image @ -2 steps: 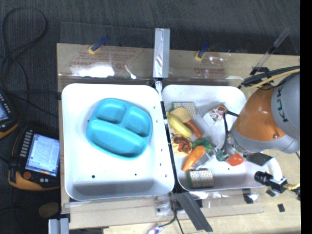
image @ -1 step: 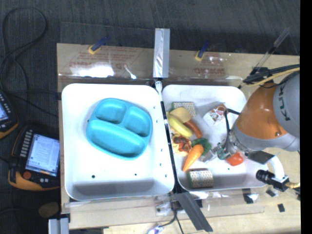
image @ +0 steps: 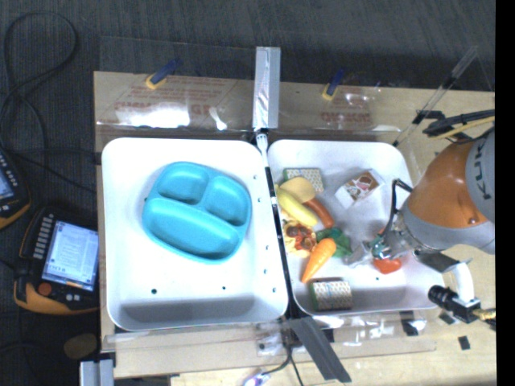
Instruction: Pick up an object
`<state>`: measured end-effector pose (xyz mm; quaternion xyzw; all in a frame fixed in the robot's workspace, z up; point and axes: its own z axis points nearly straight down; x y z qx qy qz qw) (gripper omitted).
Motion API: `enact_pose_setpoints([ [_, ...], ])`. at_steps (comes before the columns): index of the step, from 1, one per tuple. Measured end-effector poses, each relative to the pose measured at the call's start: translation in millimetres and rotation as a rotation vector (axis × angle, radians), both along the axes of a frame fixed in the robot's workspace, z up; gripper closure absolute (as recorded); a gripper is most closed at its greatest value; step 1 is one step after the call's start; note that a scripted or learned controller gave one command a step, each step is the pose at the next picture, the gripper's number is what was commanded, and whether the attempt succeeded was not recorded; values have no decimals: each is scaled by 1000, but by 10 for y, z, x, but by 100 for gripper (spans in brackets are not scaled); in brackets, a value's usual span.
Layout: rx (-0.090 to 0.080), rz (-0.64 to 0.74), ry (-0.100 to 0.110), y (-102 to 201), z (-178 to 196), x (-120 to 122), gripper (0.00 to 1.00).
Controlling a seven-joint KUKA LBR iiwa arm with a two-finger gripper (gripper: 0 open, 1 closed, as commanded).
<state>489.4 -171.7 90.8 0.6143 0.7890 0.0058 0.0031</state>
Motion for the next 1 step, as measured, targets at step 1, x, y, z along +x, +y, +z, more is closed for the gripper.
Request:
enact_pose_setpoints([
  [1,-10,-352,0,359,-2,189,100],
])
